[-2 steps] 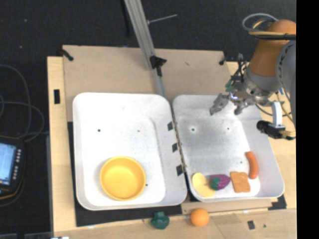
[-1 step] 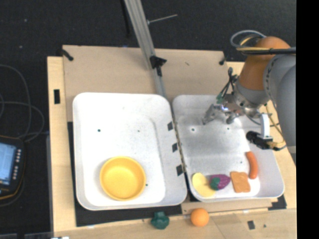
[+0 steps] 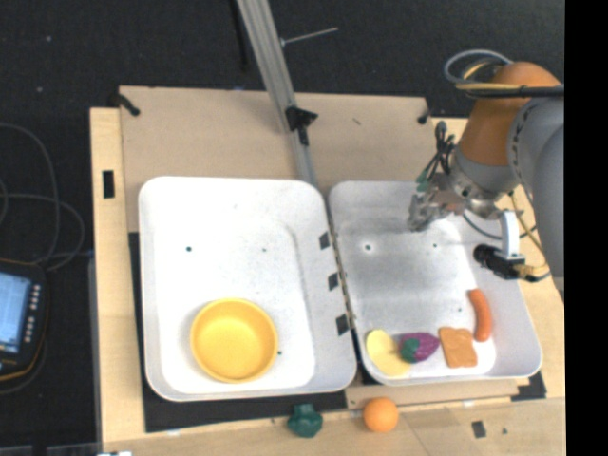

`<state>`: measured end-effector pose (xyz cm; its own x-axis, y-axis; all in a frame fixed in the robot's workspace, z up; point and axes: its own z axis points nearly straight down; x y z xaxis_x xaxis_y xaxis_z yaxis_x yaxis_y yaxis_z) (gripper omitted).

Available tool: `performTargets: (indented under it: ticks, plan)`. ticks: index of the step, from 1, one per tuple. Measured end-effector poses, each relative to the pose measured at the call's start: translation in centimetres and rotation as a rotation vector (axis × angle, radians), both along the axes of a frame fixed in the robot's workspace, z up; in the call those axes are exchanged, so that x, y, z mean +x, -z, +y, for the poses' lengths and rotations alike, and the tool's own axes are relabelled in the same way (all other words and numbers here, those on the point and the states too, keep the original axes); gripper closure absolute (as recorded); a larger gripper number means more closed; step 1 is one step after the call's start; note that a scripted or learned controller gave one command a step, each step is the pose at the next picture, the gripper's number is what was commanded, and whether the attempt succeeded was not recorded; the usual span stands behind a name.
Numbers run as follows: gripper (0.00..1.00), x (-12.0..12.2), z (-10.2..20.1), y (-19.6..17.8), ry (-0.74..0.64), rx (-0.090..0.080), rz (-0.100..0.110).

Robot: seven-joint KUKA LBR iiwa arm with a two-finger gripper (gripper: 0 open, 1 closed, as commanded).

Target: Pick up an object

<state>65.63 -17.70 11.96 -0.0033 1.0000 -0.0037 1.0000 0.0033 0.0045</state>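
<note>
My gripper (image 3: 425,213) hangs over the back right part of the right bin (image 3: 399,255), below the orange wrist band. Nothing shows between its fingers. Along the right bin's front edge lie a pale yellow piece (image 3: 381,351), a purple and green toy (image 3: 415,347), and an orange-brown slice (image 3: 459,347). A red-orange sausage (image 3: 481,313) lies near that bin's right wall. All of them sit well in front of the gripper. A yellow bowl (image 3: 234,339) rests in the front of the left bin (image 3: 218,236).
An orange ball (image 3: 380,414) and a small green object (image 3: 305,421) lie on the bench in front of the bins. A grey metal pole (image 3: 275,74) slants down from the top toward the gap between the bins. Cables trail beside the wrist.
</note>
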Motion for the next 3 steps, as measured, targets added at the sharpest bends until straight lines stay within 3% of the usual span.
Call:
performTargets:
  ticks: [2,3]
  plan:
    - [1.0,0.3,-0.9,-10.8,0.001,0.001,-0.003]
    - [1.0,-0.7,4.3,-12.1,0.0,0.003,0.001]
